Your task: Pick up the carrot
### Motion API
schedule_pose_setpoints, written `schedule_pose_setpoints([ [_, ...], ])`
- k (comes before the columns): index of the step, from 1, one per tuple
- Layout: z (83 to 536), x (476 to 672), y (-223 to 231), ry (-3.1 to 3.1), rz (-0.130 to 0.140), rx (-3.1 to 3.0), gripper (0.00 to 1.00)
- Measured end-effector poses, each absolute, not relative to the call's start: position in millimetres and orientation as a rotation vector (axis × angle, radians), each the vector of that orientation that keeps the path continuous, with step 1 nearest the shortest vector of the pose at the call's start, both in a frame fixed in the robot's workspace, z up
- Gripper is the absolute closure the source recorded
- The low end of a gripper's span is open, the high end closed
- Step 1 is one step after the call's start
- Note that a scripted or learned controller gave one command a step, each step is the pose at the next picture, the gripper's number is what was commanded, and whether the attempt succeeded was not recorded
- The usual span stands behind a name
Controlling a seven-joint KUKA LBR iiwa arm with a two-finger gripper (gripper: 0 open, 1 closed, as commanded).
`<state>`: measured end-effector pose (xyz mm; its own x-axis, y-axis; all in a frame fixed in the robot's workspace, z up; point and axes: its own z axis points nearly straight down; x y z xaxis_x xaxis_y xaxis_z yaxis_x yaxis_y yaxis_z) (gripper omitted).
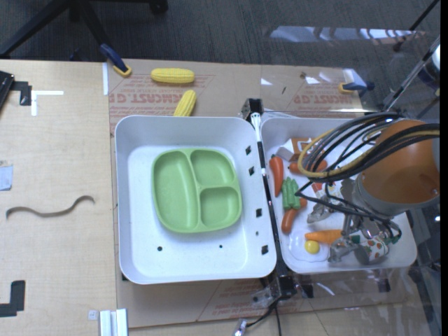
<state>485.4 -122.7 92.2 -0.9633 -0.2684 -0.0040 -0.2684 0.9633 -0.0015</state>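
Lying in the right bin (392, 263), an orange, green-topped carrot (288, 215); hand (350, 247) grip state indiscernible.

Pretty clearly a robotics lab from where I'm sitting: my bench (56, 152) is bare plywood with cardboard (231, 93) taped under two white bins (129, 208), plastic toy corn cobs (173, 76) lying loose, blue clamps (115, 60) on the edge, grey office carpet (280, 5) and a rolling chair base (91, 2) behind.
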Motion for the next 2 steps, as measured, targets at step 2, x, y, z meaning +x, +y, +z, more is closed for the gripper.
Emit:
schedule_pose_setpoints([
  [2,92.4,485.6,-106.8,2.975,-0.002,-0.996,0.0],
])
